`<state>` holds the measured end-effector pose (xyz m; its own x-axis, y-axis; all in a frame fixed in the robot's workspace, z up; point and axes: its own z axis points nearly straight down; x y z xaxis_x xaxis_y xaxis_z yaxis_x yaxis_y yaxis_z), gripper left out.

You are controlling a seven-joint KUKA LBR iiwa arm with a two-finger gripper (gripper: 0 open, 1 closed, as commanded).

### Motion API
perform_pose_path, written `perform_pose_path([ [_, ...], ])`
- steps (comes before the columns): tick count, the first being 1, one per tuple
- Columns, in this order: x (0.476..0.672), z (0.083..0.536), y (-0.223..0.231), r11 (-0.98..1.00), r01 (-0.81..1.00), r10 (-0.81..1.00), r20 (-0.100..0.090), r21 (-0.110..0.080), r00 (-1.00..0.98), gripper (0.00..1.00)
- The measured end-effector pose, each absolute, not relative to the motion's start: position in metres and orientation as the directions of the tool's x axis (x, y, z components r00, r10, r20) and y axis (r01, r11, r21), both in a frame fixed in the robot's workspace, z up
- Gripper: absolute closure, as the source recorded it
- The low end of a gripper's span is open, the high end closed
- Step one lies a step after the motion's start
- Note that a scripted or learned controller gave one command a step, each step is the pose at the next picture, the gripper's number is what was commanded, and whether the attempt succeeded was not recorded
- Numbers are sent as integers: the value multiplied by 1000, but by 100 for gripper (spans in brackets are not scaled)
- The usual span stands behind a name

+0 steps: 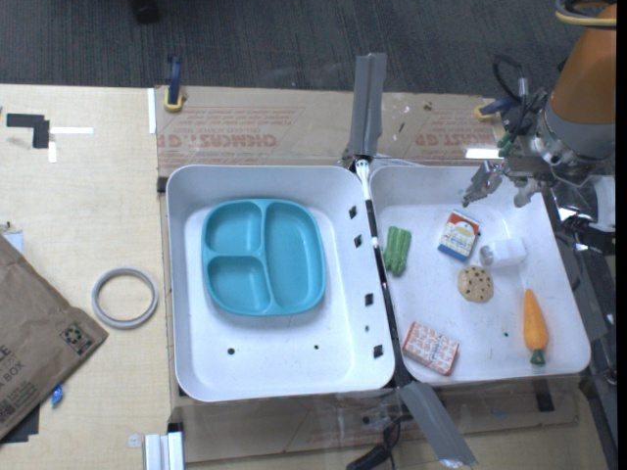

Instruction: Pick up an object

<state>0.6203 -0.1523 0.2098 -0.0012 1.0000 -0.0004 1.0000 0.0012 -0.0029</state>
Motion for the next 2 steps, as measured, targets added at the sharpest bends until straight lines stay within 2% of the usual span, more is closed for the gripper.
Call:
perform_pose_path([
  [1,593,213,-205,-109,994,994,-1,-2,109,0],
  [2,595,255,-146,66,998,998,-2,0,-66,0],
])
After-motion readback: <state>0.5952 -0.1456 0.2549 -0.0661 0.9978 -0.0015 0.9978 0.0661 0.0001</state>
